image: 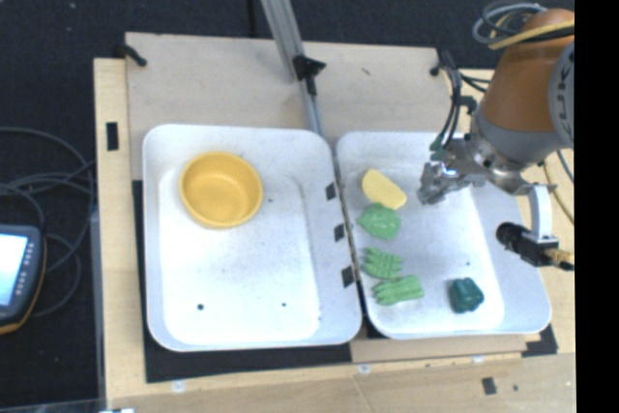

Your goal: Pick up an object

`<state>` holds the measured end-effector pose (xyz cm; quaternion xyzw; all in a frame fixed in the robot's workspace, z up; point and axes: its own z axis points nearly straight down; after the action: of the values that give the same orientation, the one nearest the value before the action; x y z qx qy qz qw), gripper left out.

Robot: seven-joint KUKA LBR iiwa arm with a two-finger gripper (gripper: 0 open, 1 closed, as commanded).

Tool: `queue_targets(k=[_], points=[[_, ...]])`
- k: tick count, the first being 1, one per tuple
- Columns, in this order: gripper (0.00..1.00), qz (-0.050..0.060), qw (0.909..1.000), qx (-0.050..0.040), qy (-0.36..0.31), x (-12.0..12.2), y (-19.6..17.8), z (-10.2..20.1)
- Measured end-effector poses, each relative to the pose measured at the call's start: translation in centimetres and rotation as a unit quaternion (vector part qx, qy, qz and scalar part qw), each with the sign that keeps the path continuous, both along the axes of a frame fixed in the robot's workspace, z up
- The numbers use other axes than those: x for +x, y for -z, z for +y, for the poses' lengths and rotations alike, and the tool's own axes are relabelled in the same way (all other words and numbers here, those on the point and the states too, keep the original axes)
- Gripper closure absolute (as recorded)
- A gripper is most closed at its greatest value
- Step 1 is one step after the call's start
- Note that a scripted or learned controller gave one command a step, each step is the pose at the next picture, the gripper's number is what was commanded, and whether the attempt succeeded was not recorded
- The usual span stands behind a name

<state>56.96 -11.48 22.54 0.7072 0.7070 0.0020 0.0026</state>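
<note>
Taking the yellow piece (384, 189) as the landmark: it lies in the right bin (503, 305) near the divider, its long axis slanting down to the right. The gripper (437, 181) hangs just to its right, apart from it and nothing seen between the jaws; whether they are spread I cannot tell. Green pieces (379, 222) sit below the yellow one, so a short shift left looks likely.

Bowl (221, 190) in left bin (164, 305)

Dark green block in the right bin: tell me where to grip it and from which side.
Grip the dark green block across its short middle, coming straight down from above. It lies low on the right bin's floor, apart from the light green pieces to its left, with the bin's near wall close in front, so a sideways approach looks cramped.
</note>
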Motion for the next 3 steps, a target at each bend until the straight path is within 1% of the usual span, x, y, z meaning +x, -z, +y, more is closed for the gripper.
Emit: queue_targets(k=[1,2,3], points=[[1.0,0.003,1.0,0.0,0.0,0.0,1.3,-0.1],[1.0,0.003,1.0,0.0007,-0.002,2.4,1.7,4.1],[1.0,0.003,1.0,0.001,-0.002,3.8,1.3,9.1]])
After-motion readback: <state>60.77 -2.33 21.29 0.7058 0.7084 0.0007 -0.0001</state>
